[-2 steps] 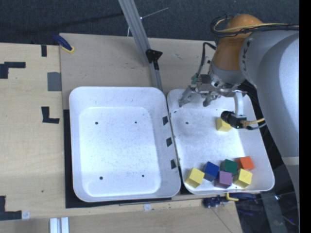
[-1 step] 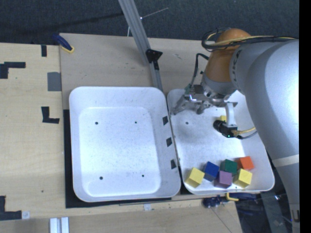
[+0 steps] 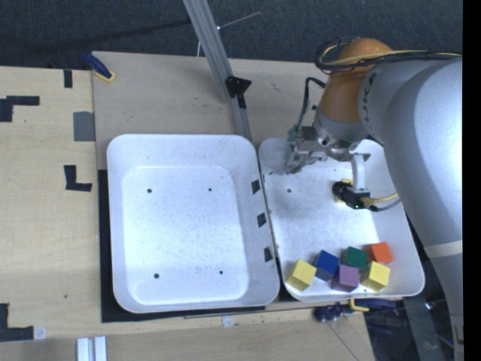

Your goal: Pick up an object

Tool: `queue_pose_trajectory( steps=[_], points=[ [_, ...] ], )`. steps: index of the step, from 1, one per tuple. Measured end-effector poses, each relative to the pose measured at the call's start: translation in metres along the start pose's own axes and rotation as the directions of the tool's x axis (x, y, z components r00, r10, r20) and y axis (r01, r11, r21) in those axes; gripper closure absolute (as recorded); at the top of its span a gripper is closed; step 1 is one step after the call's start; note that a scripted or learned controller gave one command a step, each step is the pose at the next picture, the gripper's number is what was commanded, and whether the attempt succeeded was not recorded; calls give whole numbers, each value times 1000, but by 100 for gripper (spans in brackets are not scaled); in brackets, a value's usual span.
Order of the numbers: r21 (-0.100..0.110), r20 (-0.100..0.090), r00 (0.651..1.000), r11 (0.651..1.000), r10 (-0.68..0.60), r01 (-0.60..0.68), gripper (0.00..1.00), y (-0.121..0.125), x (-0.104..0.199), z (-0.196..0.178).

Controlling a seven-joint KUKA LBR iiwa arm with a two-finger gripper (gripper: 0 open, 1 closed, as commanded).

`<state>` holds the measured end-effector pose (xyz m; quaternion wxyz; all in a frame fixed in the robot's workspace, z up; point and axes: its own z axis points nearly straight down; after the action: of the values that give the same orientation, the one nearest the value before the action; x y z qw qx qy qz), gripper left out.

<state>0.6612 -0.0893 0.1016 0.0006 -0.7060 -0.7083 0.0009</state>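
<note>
Six blocks (image 3: 342, 268) cluster at my right bin's (image 3: 316, 216) near edge; my gripper (image 3: 294, 159) hangs far from them, its opening unclear. Descending here risks grasping nothing.

The wooden bench (image 3: 158, 100) carries two shallow white bins side by side, the left bin (image 3: 120, 201) and the right bin (image 3: 316, 216), edges touching.

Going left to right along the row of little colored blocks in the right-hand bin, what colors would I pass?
Yellow block → blue block → purple block, with the green block just behind it → second yellow block, with the orange block behind it, all near the front edge of the right bin.
</note>
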Motion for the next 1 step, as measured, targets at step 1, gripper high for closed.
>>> queue_pose_trajectory(
  steps=[1],
  points=[
    [-6, 0, 1000, 1000, 2, -2, 100, 4, -8, -49]
  ],
)
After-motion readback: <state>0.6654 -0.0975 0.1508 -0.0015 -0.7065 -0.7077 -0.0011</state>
